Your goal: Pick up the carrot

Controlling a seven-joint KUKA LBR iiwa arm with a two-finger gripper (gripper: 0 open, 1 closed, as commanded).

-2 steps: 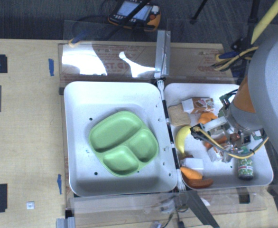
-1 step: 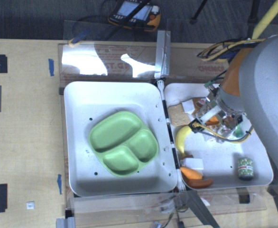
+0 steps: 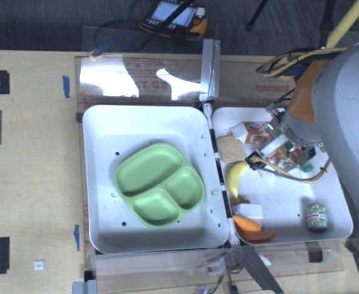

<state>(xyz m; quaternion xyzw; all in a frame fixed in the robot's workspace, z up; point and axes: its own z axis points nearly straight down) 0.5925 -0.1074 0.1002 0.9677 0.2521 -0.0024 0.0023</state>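
Observation:
The carrot is a short orange piece lying in the front left corner of the right bin, against the divider. A reddish-brown piece touches its front side and a white block lies just behind it. My gripper hangs over the back middle of the right bin, well behind the carrot and to its right. It sits above a clutter of orange-and-white packets. Nothing shows it holding anything.
A yellow banana and a tan bread slice lie along the right bin's left wall. A small green can stands at the front right. The left bin holds a green divided plate.

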